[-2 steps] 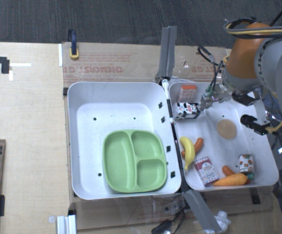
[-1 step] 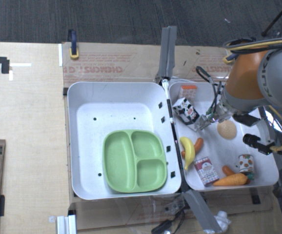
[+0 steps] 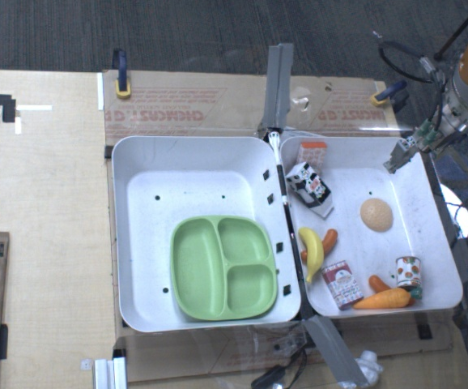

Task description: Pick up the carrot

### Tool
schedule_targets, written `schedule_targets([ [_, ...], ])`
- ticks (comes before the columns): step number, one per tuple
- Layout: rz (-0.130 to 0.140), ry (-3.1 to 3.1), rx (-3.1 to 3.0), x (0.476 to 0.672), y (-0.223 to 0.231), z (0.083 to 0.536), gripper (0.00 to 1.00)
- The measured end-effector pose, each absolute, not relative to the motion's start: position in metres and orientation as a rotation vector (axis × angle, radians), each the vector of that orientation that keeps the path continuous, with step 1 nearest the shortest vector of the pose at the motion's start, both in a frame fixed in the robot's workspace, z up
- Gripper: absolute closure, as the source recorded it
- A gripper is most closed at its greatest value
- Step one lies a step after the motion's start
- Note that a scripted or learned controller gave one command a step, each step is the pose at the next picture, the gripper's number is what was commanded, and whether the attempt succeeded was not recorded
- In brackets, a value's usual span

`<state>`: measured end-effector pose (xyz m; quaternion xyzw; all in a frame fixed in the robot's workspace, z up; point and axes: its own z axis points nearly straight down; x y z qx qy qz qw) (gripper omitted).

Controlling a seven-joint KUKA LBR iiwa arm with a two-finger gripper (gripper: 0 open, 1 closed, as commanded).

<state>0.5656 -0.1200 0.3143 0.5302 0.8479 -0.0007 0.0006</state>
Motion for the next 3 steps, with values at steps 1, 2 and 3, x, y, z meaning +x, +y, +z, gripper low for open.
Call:
schedule_targets([
  [1,-0.002,2.714,1.577,0.623,-0.177,0.290,1.00],
  [2,-0.002,2.662,1.664,0.660,-0.222,0.300,1.00],
  [3,-0.001,2.639,1.702,0.659,-0.217,0.205,1.00],
])
